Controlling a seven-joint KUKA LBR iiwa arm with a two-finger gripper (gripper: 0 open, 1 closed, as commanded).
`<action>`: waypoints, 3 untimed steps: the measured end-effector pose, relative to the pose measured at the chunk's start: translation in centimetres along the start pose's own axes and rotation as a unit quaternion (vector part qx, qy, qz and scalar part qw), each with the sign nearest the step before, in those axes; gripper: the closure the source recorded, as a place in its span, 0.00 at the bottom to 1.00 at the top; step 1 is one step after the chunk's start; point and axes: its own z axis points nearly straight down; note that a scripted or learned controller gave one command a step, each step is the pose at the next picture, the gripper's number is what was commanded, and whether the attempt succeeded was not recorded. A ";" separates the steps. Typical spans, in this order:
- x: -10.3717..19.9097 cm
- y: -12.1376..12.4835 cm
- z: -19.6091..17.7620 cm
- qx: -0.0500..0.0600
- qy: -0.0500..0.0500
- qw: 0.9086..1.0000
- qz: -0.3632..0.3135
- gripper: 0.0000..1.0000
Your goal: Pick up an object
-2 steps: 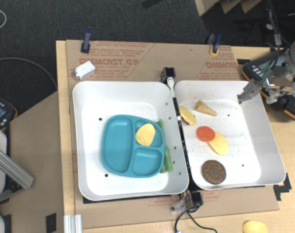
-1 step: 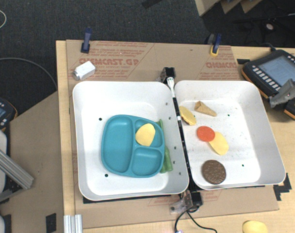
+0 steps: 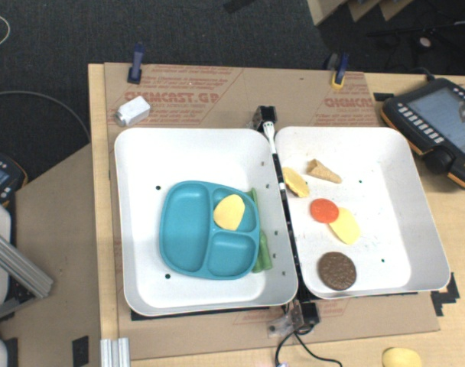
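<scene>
Left bin [image 3: 133,205]: a blue divided plate [image 3: 194,232] was noted at centre, a yellow piece [image 3: 229,212] in its 1 o'clock compartment. Right bin [image 3: 401,205]: a tan wedge [image 3: 323,172] at 11 o'clock, an orange disc [image 3: 323,210] and yellow slice [image 3: 345,226] at centre, a brown round [image 3: 336,270] at 6 o'clock. Nothing had been lifted; the jaws' state could not be told. A target had to be chosen next, probably one lying well apart.
</scene>
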 end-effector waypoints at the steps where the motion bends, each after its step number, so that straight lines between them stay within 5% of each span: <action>1: -0.1 0.1 -0.3 0.005 0.000 1.000 0.001 1.00; 2: 2.4 -0.3 12.1 0.016 0.003 1.000 0.001 1.00; 3: 5.4 0.7 35.6 0.018 0.004 1.000 0.001 1.00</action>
